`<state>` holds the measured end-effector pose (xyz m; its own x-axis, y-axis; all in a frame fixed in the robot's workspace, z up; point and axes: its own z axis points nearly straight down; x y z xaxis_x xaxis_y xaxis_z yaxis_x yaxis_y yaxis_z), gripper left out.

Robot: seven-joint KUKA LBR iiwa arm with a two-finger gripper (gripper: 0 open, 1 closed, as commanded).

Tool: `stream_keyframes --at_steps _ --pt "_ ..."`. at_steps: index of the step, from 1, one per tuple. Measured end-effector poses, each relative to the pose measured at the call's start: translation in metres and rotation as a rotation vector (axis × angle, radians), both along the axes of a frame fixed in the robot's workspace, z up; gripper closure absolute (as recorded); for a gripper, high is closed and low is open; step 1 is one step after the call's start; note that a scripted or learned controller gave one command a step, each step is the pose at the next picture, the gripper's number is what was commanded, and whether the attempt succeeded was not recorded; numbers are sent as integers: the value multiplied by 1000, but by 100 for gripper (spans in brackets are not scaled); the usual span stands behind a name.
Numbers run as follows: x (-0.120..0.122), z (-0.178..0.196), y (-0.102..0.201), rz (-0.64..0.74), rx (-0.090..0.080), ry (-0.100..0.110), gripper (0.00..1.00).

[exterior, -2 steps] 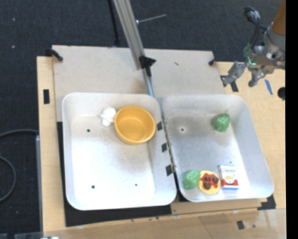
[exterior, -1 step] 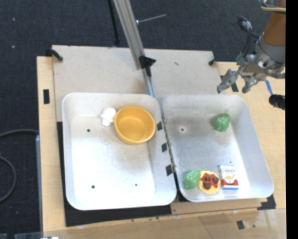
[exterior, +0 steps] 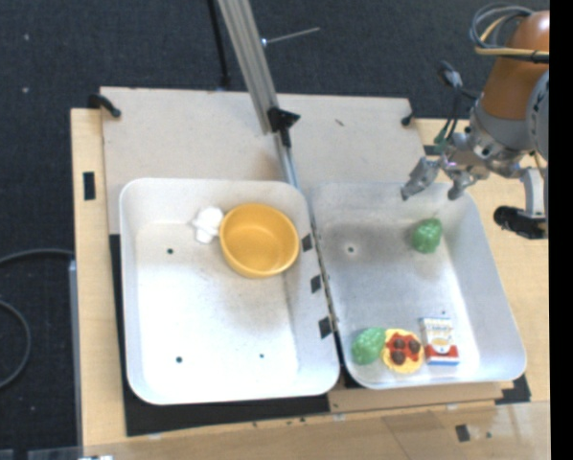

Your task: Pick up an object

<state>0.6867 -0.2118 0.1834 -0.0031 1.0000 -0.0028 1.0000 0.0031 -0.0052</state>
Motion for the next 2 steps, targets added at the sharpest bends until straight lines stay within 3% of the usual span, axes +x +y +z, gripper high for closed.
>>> stream_keyframes --at_steps 1,2 --pt "-5 -49 7 1 0 -1 0" --pt "-3 -33 5 3 -7 -11 100"
